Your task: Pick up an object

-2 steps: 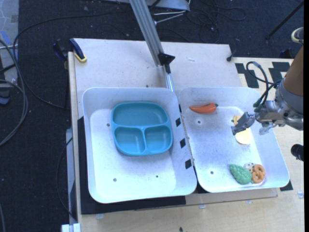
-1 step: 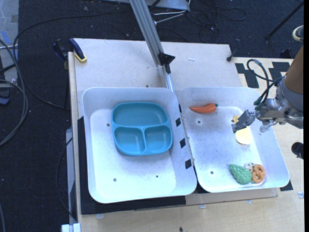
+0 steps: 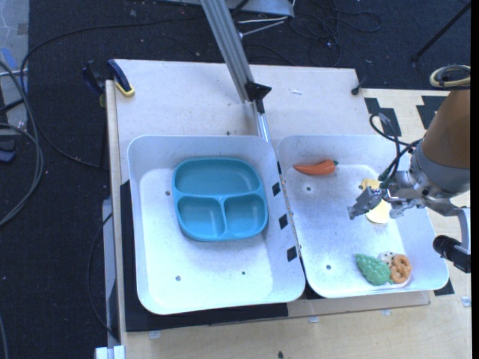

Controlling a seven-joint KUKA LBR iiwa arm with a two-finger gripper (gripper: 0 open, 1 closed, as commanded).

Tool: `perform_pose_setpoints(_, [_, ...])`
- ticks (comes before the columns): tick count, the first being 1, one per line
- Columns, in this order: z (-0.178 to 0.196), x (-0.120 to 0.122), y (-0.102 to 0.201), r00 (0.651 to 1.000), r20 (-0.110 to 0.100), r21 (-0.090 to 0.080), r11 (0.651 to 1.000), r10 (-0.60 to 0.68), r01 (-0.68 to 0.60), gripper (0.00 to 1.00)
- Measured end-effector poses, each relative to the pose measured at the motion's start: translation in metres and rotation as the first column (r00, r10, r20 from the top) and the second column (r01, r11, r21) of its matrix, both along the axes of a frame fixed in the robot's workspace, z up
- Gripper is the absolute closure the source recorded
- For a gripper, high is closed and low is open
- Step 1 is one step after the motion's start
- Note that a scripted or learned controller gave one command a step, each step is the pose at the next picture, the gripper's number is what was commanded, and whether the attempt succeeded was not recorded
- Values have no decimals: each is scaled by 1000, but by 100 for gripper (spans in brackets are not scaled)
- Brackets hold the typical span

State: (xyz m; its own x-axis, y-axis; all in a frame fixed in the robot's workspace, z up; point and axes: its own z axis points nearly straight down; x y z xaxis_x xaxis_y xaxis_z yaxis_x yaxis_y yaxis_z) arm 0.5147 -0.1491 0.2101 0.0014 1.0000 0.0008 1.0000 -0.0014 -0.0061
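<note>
2 shallow white bins sit side by side on a pale bench. The left bin holds a blue divided tray with 3 compartments, lying flat toward the far side of that bin. The right bin holds several small things. An orange carrot lies near its far edge, on its side, pointing left and right, with a dark green tip at its right end. In the near right corner a green leafy piece lies just beside, and seemingly touching, an orange pretzel-shaped piece. A pale yellow item lies in the right half of the bin, between the carrot and the green piece, with a small brighter yellow bit showing just beyond it. The arm comes in from the right, its orange band above the grey wrist, and the gripper hangs low over the right bin, just at the left edge of the pale yellow item and partly covering it. Whether its tips touch the item or the bin floor cannot be told from this angle, and how far the gripper is parted cannot be told either; nothing can be seen clamped in it. A slanted metal pole rises from the far side of the bench between the 2 bins.
</note>
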Motion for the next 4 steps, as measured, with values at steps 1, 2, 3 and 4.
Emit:
perform_pose_setpoints(1, [-62,5,3,1000,0,1,1000,1,-1,0])
perform_pose_setpoints(2, [-115,5,4,1000,4,0,1000,0,0,0])
perform_pose_setpoints(3, [-102,5,3,1000,7,-1,1000,-2,2,100])
perform_pose_setpoints(4, [-39,7,6,1000,12,-2,1000,4,-4,100])
